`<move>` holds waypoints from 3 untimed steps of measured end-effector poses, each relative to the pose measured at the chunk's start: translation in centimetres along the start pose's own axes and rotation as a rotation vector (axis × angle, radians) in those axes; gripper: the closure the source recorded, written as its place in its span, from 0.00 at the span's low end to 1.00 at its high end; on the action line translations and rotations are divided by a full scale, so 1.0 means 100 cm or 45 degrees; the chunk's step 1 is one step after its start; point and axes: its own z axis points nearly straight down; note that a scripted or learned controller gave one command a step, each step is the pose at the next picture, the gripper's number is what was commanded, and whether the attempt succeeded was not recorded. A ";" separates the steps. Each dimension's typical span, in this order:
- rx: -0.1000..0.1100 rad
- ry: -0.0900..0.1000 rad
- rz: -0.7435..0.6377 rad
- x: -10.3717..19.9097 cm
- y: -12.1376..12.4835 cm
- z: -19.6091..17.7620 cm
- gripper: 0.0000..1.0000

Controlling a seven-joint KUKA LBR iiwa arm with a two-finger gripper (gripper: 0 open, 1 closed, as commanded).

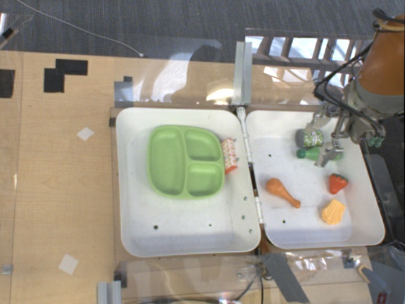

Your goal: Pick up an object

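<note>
My gripper (326, 135) hangs over the back of the right bin (373, 233), open, with its fingers spread apart. A small green can-like object (309, 139) lies right beside the fingers on their left, and I cannot tell whether they touch it. In front of it lie a red strawberry (338, 183), an orange drumstick (282, 192) and a yellow toy piece (333, 211). The grey arm with its orange band (383, 62) comes in from the right.
The left bin (145, 233) holds a green divided plate (186, 162), with a small red-and-white packet (229, 154) at its right rim. A metal post (243, 75) and a rail stand behind the bins. Wooden bench extends to the left.
</note>
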 end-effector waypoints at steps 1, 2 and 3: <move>-0.001 -0.001 0.386 -0.017 0.011 0.133 0.00; -0.001 -0.014 0.378 -0.020 0.013 0.119 1.00; -0.007 -0.011 0.506 -0.011 0.082 0.036 1.00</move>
